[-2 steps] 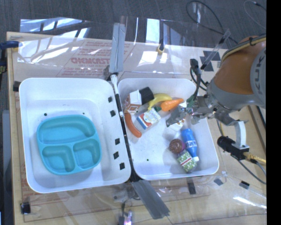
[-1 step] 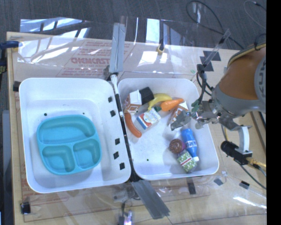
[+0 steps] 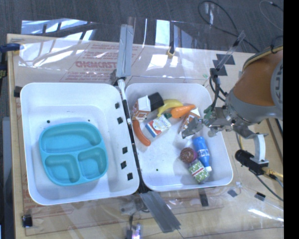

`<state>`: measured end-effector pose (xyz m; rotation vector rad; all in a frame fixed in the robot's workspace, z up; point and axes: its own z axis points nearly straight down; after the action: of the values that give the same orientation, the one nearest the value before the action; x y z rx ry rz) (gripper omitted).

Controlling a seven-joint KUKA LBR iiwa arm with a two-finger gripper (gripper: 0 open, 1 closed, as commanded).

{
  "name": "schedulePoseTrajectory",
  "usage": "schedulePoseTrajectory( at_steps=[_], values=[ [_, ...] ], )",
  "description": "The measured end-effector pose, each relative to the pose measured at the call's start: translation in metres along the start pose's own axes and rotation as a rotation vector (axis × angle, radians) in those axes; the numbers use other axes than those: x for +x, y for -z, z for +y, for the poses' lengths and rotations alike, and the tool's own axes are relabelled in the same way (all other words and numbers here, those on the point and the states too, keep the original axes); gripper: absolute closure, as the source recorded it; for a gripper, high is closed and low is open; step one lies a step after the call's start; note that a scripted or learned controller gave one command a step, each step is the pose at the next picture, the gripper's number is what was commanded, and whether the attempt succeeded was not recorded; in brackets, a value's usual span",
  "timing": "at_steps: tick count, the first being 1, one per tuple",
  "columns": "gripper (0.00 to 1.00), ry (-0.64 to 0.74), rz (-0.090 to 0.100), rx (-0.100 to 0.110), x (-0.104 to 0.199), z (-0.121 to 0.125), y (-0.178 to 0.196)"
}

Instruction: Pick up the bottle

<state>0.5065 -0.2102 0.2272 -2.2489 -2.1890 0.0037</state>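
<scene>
We see bottle [image 3: 201, 151] lying in right bin [image 3: 154, 180], long axis running near-to-far, just below gripper [image 3: 191, 128]. Gripper's opening: we cannot tell. Short drop needed.

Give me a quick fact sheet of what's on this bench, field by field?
left bin: holds a blue tray with three compartments
right bin: holds a pile of small items
bottle: blue, white cap, lying near the bin's right wall, not held
beside bottle: brown round item to its left, green packet at its lower end
back of pile: banana, carrot, red sausage
arm: reaches in from the right
gripper: just above the bottle's cap; jaws unclear
</scene>
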Motion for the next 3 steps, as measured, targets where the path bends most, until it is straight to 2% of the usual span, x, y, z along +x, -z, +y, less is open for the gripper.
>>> schedulePoseTrajectory(
  at_steps=[1,2,3],
  values=[
    [0.0,0.03,0.0,0.002,0.003,0.012,-0.014],
    [0.0,0.008,0.0,0.0,0.001,0.001,-0.021],
    [1.0,0.012,0.0,0.001,0.001,0.002,-0.011]
  ],
)
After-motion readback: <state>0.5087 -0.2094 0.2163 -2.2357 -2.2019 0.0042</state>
